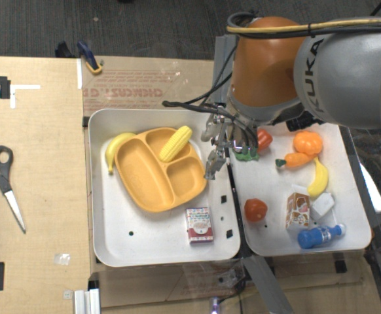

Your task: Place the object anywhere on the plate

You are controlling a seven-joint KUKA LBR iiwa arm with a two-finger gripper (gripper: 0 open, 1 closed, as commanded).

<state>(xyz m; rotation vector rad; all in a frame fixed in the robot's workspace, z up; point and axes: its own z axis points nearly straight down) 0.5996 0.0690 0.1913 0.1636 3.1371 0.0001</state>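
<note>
Hovering over the seam between the two bins, the gripper (222, 150) is seen just right of the plate (152, 175). A corn cob (175, 142) already rests in the plate's far compartment, so withdrawal is judged next.

I see scissors (0, 182) at the tabletop's left edge. In the right bin (269, 241): a tomato (256, 209), a carrot (294, 160), a blue bottle (319, 236) near its front right corner.
</note>
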